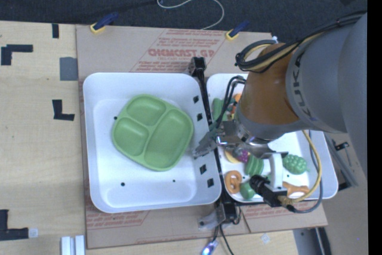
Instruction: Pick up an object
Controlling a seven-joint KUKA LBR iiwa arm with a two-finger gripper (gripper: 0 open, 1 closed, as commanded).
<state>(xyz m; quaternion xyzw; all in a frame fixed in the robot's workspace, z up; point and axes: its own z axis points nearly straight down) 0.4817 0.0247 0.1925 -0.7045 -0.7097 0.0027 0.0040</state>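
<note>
the gripper (239,149) is seen low over the right bin (316,155), under the orange band (262,98) of the arm; whether anything is held cannot be told, since it is hidden by the wrist. small toy foods are crowded just beneath and beside it: a pretzel (232,178) below, a green bumpy piece (295,162) to its right. well to its left, a green divided plate (153,131) is set in the left bin (98,128).
</note>
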